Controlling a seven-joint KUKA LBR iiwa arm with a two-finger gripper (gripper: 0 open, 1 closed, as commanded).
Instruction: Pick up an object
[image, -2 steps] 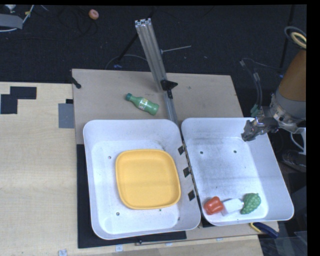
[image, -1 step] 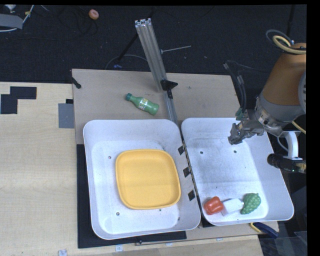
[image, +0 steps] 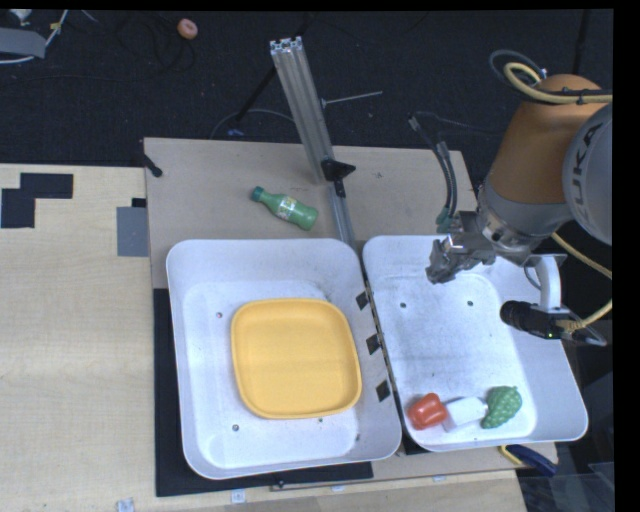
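My gripper (image: 441, 268) hangs over the far part of the right bin (image: 450, 330), its dark fingers pointing down with nothing visible between them. At that bin's near edge lie three small items side by side: a red pepper-like piece (image: 427, 409), a white block (image: 464, 413) and a green bunch (image: 503, 405). They are well apart from the gripper, toward the front. A yellow square plate (image: 296, 356) lies flat in the left bin (image: 200, 300).
A green bottle (image: 286, 207) lies on its side on the bench behind the left bin. A slanted metal rail (image: 308, 100) rises behind the bins. A black cylinder (image: 535, 318) juts over the right bin's right rim.
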